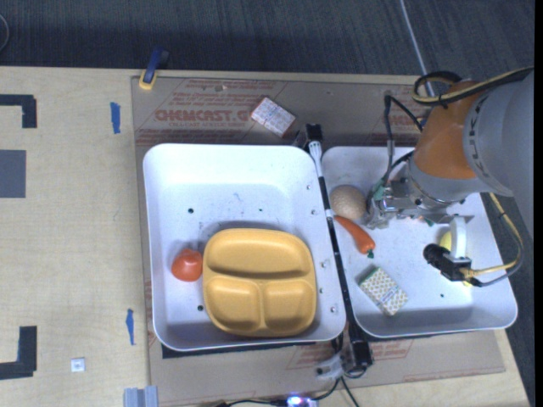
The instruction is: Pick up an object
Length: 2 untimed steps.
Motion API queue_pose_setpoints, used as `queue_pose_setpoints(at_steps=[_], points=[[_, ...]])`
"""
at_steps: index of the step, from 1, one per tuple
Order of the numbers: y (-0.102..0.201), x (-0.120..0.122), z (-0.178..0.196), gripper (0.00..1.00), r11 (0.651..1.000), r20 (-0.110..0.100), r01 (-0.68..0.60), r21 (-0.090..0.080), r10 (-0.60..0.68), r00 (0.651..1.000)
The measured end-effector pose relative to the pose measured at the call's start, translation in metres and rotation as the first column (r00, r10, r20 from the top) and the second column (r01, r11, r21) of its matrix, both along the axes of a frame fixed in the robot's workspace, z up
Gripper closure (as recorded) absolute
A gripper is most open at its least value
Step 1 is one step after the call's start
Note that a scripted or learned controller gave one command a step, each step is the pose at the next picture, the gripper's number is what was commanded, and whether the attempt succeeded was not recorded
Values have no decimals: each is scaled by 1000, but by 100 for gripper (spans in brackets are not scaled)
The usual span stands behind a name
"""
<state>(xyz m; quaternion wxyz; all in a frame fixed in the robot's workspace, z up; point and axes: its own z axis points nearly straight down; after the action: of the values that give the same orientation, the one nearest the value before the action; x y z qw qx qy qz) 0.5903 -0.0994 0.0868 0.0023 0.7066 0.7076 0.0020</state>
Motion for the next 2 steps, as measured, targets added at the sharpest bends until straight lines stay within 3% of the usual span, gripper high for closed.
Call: queue_pose_setpoints(at_steps=[1, 2], points=[[0, -1, -1, 0, 1000, -2, 0, 0, 0, 1000], [7, -46, 0, 0, 1000, -2, 2, -1, -2, 1000]])
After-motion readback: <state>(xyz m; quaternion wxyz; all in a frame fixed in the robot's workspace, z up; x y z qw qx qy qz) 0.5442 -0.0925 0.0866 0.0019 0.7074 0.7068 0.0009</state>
